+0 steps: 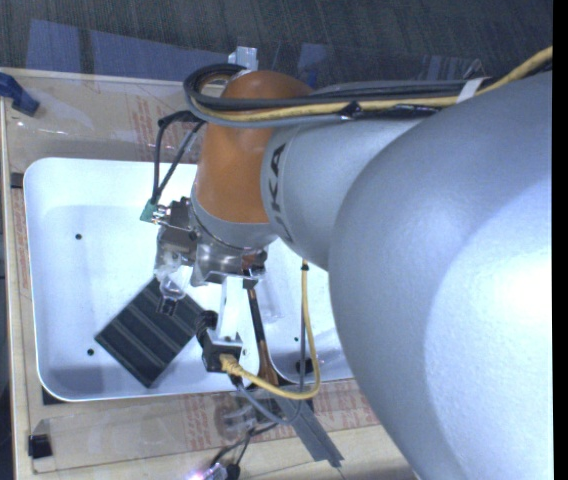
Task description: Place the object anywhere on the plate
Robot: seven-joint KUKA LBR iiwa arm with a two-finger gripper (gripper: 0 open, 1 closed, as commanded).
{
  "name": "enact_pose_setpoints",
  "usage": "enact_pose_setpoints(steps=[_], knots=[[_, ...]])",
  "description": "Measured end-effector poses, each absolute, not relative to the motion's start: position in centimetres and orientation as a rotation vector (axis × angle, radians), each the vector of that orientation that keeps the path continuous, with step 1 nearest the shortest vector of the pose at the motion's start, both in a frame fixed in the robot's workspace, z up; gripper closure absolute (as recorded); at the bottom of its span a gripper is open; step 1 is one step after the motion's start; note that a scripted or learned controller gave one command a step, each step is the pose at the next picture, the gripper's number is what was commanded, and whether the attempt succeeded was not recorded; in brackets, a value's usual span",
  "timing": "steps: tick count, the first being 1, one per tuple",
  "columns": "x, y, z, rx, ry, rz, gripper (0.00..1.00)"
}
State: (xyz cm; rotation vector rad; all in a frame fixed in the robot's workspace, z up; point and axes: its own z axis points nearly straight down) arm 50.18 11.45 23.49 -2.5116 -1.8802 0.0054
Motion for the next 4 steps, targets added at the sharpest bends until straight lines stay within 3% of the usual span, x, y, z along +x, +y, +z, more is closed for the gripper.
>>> enact_pose_setpoints(steps=[1,2,3,4], knots=[[49.0,6.5,24.2,-2.311,-2.122,0.006,1.0],[53.4,13.9,28.2,-2.319,-2.115,0.005,1.0],[47.6,10.5,37.0,-2.013,-2.411,-0.001,1.0],[47.5,16.0,20.8,-1.708,-2.631,0.008,1.0]])
